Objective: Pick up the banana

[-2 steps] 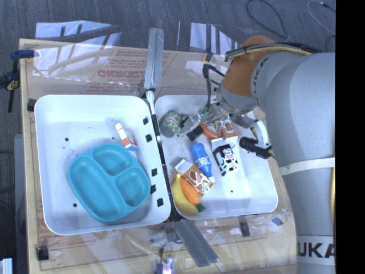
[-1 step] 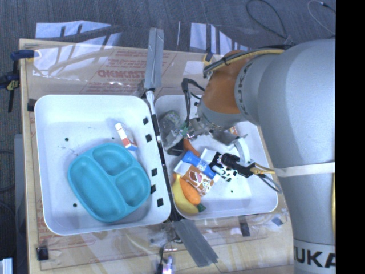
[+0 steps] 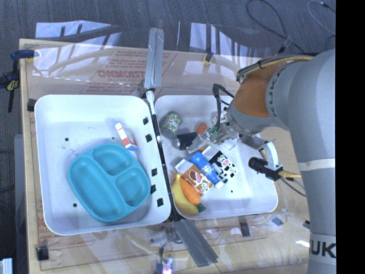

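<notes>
Gripper [image 3: 219,131] low in right bin [image 3: 259,196], apart from banana [image 3: 181,194].

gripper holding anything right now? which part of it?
Cannot tell: the gripper sits low in the right bin among the clutter. The banana lies apart from it at the bin's near-left corner, not held.

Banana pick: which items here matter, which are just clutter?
Matters:
banana, front of the right bin
gripper, above the right bin's back half

Clutter:
blue divided plate, left bin
small carton, left bin
green ball
cow-print carton
</notes>
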You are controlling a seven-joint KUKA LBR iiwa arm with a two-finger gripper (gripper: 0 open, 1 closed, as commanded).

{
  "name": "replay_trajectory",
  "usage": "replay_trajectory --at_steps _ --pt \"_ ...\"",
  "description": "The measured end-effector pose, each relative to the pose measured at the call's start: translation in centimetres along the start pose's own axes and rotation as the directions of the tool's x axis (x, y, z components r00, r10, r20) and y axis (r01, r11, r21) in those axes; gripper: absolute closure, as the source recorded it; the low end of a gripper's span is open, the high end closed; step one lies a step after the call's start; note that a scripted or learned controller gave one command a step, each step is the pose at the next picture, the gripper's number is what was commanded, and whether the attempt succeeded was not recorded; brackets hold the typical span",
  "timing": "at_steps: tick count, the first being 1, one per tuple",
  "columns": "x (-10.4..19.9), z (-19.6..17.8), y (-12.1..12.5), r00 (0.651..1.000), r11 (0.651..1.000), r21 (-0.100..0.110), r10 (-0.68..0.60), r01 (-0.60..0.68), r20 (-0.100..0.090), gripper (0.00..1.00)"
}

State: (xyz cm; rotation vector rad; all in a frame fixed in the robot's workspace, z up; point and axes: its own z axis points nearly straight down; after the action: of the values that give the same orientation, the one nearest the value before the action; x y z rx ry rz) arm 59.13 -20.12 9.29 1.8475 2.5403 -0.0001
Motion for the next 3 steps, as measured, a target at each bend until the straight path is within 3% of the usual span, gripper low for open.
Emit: replay_trajectory --at_steps 1,2,3 --pt "7.9 -0.4 0.4 0.944 0.944 0.004 -0.331 0.331 0.009 0.0" --pt "14.0 -10.0 4.7 0.941 0.941 0.001 -0.338 0.338 0.0 0.0" --pt "25.5 -9.8 5.3 0.986 0.986 0.005 -0.165 0.165 -0.003 0.0"
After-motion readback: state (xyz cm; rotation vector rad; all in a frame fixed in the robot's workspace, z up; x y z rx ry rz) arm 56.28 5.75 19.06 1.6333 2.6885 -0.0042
